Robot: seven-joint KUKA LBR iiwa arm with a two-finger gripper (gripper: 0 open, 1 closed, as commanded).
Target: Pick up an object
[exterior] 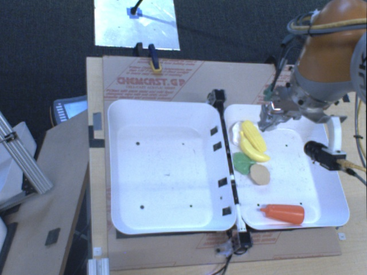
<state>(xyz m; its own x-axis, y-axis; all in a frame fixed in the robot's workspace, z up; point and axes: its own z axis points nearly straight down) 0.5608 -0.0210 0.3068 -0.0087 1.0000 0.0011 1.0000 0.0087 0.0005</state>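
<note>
Four items lie loose in right bin | gripper above banana | finger state: cannot tell | nothing lifted yet

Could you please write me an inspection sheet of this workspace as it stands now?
Surface: two shallow white bins side by side on a cardboard-covered bench; left bin; right bin.
Job's things: in the right bin, a yellow banana, a green piece, a tan round piece and an orange carrot.
Clutter: yellow clamp at the bench's far edge.
Grippers: gripper hangs over the right bin's far end beside the banana; jaws too dark to judge.
Cables: wires run along the arm.
Surroundings: shiny plate on dark floor.
</note>
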